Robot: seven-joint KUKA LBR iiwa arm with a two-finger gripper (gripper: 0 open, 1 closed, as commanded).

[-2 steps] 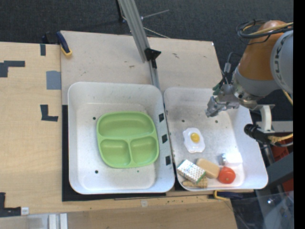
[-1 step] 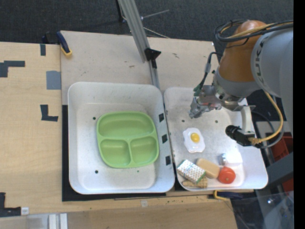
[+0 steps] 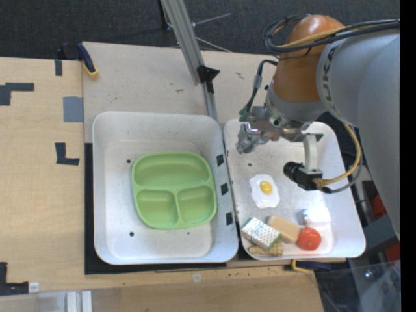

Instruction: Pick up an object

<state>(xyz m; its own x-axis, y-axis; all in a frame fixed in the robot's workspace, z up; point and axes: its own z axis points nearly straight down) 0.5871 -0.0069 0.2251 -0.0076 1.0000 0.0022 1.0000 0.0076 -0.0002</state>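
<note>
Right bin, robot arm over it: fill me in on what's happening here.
The grey arm reaches in from the right, and its gripper hangs above the upper left part of the right bin. Nothing shows between its fingers. Below it lie a toy fried egg, a patterned small box, a tan block and a red tomato, all toward the near end of that bin. The left bin holds a green divided plate.
</note>
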